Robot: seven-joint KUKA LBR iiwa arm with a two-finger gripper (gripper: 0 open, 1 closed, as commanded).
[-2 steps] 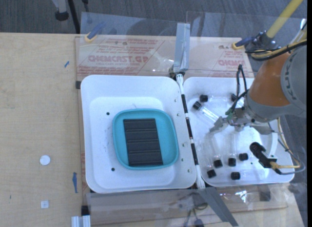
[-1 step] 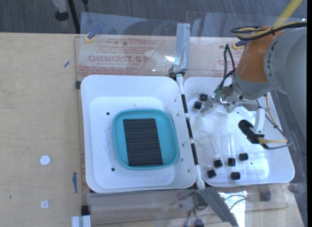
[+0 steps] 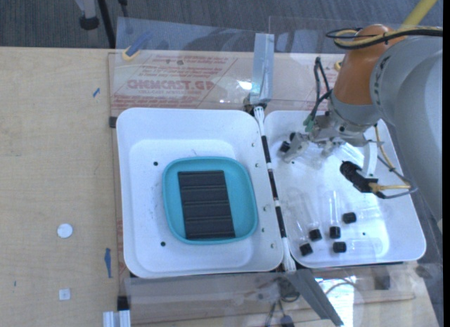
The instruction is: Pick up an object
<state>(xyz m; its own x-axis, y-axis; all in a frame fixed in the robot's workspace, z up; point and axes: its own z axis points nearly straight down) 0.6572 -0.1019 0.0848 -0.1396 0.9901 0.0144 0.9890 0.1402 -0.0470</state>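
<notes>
My gripper [image 3: 301, 144] hangs low over the far left part of the right bin [image 3: 401, 245], below the grey wrist with its orange band. A small black-capped clear vial [image 3: 285, 148] lies just left of the gripper, close to it; whether they touch I cannot tell. Several more clear vials with black caps [image 3: 330, 233] lie scattered in the near half of the right bin. In the left bin [image 3: 137, 178] sits a teal dish [image 3: 242, 199] with a dark ribbed block [image 3: 205, 204] lying in it.
A divider wall [image 3: 271, 178] separates the two bins. A clear plastic sheet with red lettering [image 3: 169, 79] lies behind the left bin. The wooden bench top [image 3: 49, 143] stretches to the left, with a small white disc [image 3: 65, 231] on it.
</notes>
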